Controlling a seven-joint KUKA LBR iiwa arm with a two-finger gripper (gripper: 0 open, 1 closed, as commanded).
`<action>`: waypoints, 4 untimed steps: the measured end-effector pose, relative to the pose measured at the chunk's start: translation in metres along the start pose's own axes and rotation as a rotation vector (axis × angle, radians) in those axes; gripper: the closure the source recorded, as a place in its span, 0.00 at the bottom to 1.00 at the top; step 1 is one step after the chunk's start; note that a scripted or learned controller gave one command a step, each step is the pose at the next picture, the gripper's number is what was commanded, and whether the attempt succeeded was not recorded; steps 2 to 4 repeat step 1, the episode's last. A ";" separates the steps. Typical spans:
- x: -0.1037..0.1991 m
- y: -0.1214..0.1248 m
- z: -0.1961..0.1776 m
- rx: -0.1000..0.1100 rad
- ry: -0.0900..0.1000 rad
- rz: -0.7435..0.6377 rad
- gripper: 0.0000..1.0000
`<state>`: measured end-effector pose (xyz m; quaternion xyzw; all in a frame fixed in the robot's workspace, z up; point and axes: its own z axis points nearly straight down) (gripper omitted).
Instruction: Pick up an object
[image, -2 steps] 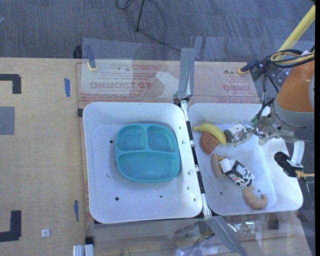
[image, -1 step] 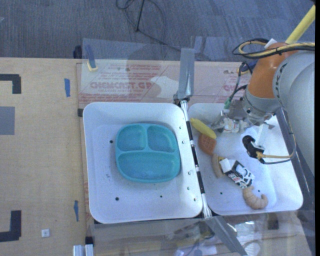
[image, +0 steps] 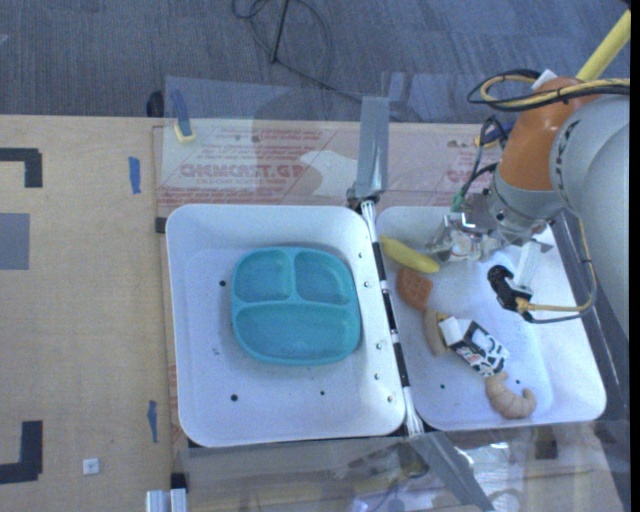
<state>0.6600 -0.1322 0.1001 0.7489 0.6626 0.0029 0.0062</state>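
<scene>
- The gripper (image: 462, 238) hovers over the right bin (image: 570, 400); whether it is spread or closed cannot be told.
- A banana (image: 409, 255) lies just left of it, an orange-brown piece (image: 414, 288) below-left.
- A croissant (image: 513, 399) lies well below.

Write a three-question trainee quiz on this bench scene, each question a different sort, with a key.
1. True or false: the teal divided plate lies in the right bin.
2. Which item lies nearest the divider between the bins? A) croissant B) banana C) black-and-white carton
3. Fill in: the end effector hovers over the ____ bin.

Key:
1. False; it lies in the left bin.
2. B
3. right
</scene>
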 end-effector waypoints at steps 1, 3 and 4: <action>0.076 0.000 -0.143 0.012 0.002 0.101 1.00; 0.076 0.000 -0.143 0.012 0.002 0.101 1.00; 0.076 0.000 -0.143 0.012 0.002 0.101 1.00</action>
